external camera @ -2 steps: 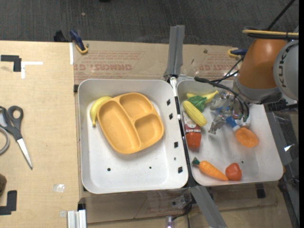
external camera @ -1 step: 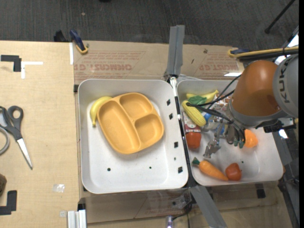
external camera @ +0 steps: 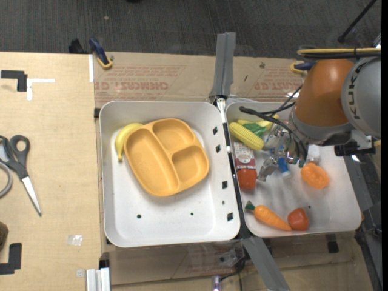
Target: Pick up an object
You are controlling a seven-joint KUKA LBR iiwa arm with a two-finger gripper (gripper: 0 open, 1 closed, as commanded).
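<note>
Over in the right bin, the gripper hangs beside the corn cob; can't tell its grip state. That corn looks light, hard plastic, kinda slippery, so I'd pinch it mid-length.

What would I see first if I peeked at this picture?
Probably the big yellow divided plate lying in the left bin, with a banana tucked against its upper-left edge. Next, the robot's orange-banded arm reaching over the right bin, where a corn cob, a carrot and other toy foods lie.
</note>
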